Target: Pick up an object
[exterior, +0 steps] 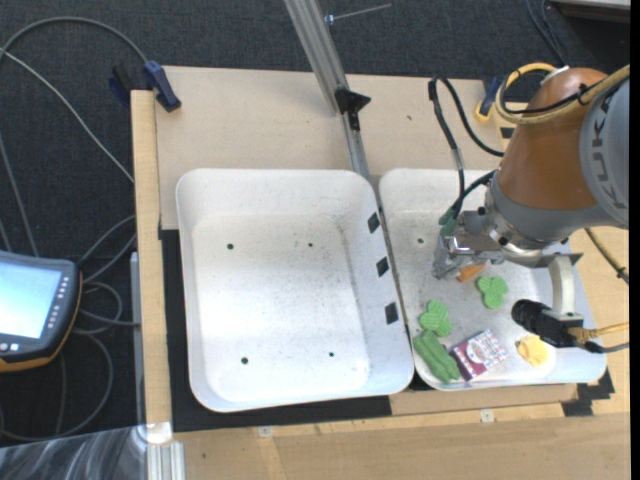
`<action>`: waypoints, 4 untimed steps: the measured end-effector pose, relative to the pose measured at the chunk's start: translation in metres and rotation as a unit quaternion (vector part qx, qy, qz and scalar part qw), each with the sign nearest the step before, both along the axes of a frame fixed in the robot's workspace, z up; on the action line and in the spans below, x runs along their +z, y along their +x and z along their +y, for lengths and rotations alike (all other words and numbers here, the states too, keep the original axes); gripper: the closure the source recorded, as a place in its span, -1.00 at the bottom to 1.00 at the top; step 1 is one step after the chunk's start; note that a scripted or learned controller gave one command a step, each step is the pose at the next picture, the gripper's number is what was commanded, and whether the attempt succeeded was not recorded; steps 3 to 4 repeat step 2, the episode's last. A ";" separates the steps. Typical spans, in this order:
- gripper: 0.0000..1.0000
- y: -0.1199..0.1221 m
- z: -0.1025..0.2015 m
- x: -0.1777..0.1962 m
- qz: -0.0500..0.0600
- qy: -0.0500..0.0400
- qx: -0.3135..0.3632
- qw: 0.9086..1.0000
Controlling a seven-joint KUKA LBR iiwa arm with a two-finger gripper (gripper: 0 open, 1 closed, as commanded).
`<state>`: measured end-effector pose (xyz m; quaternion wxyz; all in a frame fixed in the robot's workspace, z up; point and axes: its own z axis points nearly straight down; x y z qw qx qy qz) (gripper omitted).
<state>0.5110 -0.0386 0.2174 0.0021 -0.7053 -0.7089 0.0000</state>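
My gripper (pixel 453 258) hangs low over the middle of the right bin (pixel 410 203), under the grey and orange wrist. A small orange piece (pixel 468 274) lies just beside and below it, partly hidden by the gripper body. Toward the front of that bin lie a green piece (pixel 491 290), a second green piece (pixel 434 317), a long green object (pixel 437 356), a pink patterned packet (pixel 480 352) and a yellow object (pixel 533 351). Nothing visibly hangs from the gripper.
The left bin (pixel 200 208) stands beside the right one, sharing a wall with black clips. A slanted metal rail (pixel 320 48) crosses the back. A black fitting with cables (pixel 545 323) juts from the arm over the front right corner.
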 end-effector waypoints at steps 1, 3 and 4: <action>1.00 -0.006 0.052 0.015 -0.002 0.000 0.001 1.000; 1.00 -0.003 0.112 0.017 -0.001 0.000 0.001 1.000; 1.00 -0.003 0.112 0.017 -0.001 0.000 0.001 1.000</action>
